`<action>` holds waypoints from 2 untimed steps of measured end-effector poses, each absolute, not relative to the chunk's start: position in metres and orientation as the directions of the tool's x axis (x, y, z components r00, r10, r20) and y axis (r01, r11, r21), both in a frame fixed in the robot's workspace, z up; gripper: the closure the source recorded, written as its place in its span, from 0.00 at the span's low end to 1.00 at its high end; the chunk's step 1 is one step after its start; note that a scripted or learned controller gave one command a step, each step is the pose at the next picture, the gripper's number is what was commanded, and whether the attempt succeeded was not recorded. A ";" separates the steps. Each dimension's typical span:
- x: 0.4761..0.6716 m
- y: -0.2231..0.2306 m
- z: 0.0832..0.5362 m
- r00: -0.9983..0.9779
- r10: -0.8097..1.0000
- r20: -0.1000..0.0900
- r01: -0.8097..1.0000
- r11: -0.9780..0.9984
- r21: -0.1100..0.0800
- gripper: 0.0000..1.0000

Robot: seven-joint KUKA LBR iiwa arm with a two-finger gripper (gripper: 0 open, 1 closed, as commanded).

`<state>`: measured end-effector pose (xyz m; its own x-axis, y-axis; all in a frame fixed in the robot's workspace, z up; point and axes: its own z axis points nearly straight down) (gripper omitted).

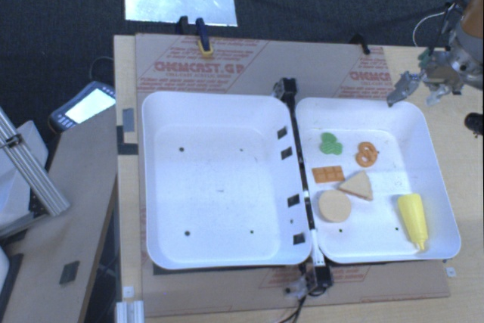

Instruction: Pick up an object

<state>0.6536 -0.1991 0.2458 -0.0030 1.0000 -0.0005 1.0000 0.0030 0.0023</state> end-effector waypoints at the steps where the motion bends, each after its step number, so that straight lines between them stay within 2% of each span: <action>1: 0.607 -0.207 0.165 0.000 1.000 0.002 1.000 0.000 -0.007 0.00; 2: 0.654 -0.206 0.196 -0.005 1.000 -0.003 1.000 0.005 0.009 0.00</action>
